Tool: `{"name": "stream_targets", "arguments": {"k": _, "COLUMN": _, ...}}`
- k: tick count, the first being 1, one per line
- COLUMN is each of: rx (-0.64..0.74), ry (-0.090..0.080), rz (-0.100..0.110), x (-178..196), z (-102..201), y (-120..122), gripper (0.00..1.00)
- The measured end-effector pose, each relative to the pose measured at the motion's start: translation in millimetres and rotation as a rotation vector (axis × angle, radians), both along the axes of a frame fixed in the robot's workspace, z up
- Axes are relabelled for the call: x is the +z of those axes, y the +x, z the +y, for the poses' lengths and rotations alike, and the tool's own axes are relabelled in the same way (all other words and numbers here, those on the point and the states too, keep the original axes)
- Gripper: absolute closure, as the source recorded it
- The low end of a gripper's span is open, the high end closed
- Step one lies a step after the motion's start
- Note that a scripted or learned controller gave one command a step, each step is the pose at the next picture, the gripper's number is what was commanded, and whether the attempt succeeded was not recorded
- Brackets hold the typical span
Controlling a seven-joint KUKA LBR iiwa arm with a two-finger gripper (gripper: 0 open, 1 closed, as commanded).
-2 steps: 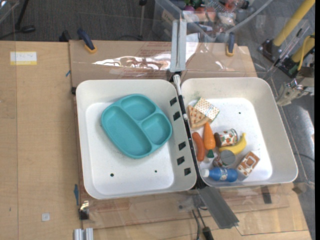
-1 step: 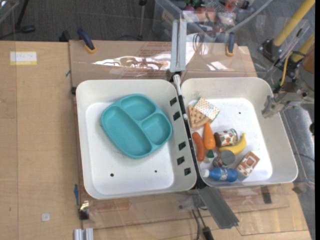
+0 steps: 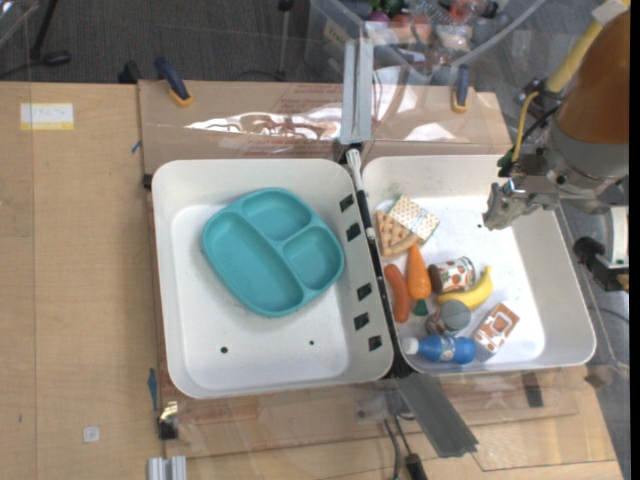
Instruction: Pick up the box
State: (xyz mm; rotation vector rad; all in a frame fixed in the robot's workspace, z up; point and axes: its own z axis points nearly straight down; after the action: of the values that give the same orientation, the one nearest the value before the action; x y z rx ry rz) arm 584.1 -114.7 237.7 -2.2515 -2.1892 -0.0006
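A small orange and white box (image 3: 496,327) lies in the right bin (image 3: 560,268), near its front right corner, beside a blue bottle (image 3: 446,348). A checkered tan packet (image 3: 405,224) lies at the bin's back left. My gripper (image 3: 497,211) hangs over the back right part of this bin, well behind the box and apart from every item. Nothing shows in its grasp.
Two carrots (image 3: 408,280), a red-labelled can (image 3: 452,272), a banana (image 3: 472,291) and a grey round piece (image 3: 452,315) crowd the right bin's middle. The left bin (image 3: 190,358) holds a teal divided plate (image 3: 272,251). A clear tub of toys (image 3: 430,8) stands behind the bench.
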Motion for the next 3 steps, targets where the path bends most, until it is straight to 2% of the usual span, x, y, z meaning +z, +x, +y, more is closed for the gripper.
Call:
{"name": "stream_targets", "arguments": {"k": 1, "rx": -0.002, "ry": -0.002, "rz": -0.005, "x": -143.1, "z": -4.0, "y": 27.3, "gripper": 1.00}}
{"name": "stream_targets", "arguments": {"k": 2, "rx": -0.003, "ry": -0.001, "rz": -0.003, "x": -143.9, "z": -4.2, "y": 26.7, "gripper": 0.00}}
{"name": "stream_targets", "arguments": {"k": 3, "rx": -0.170, "ry": -0.002, "rz": -0.014, "x": -146.3, "z": 20.5, "y": -30.1, "gripper": 0.00}}
